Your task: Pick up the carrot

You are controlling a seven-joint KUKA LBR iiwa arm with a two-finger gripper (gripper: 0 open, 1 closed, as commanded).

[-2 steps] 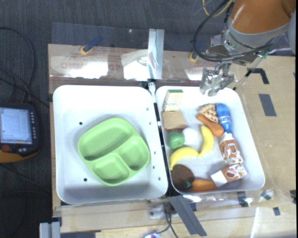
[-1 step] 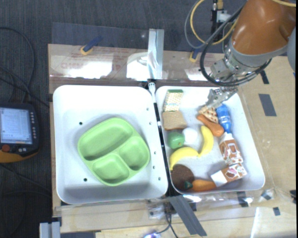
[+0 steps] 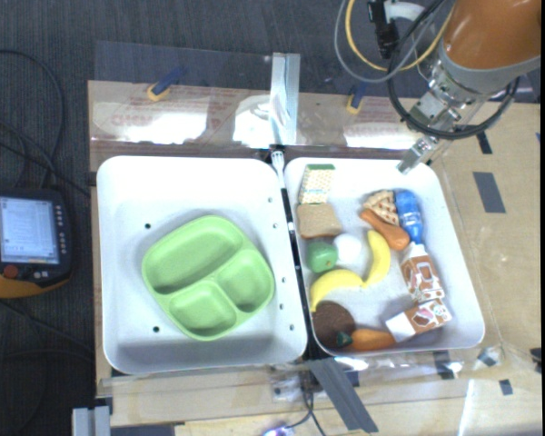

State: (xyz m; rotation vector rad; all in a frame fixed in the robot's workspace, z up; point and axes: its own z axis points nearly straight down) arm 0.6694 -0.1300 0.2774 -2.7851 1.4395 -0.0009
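Note:
The carrot (image 3: 372, 339), orange with a green stub on its left end, lies flat along the front wall of the right bin (image 3: 461, 271). It sits between a brown round item (image 3: 331, 318) and a small carton (image 3: 420, 318). My gripper (image 3: 416, 155) hangs from the orange-banded wrist over the right bin's back right corner. It is high above the contents and far from the carrot, and I see nothing held in it.
The right bin is crowded: two bananas (image 3: 343, 282), a green fruit (image 3: 322, 258), bread (image 3: 319, 219), a cracker box (image 3: 316, 183), a pizza slice (image 3: 380, 206), a blue bottle (image 3: 409, 213) and a sauce packet (image 3: 421, 277). The left bin holds a green divided plate (image 3: 209, 275).

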